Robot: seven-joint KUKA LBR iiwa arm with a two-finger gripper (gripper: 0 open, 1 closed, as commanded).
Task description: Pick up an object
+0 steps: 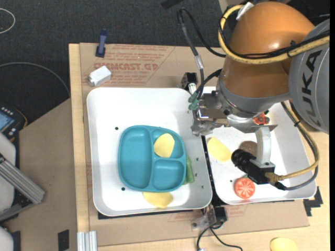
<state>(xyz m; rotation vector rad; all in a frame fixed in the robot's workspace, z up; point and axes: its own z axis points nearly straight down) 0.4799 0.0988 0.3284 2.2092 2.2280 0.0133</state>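
My gripper point(201, 123) hangs low over the wall between the two bins, at the left edge of the right bin point(301, 156). Just below and right of it, a pale yellow piece point(219, 149) lies on the right bin's floor. A red round slice point(244, 188) lies near that bin's front edge. In the left bin point(99, 140) a teal divided plate point(138, 158) holds a yellow piece point(164, 145) in its upper right compartment. Another yellow piece point(158, 197) lies in front of the plate, and a green sliver point(189, 171) shows at the plate's right side. The arm's body hides much of the right bin.
On the cardboard behind the left bin lie a small white block point(99, 76) and a blue item point(101, 43). A yellow object point(282, 243) sits off the bench at the bottom right. Cables run behind the bins near the arm.
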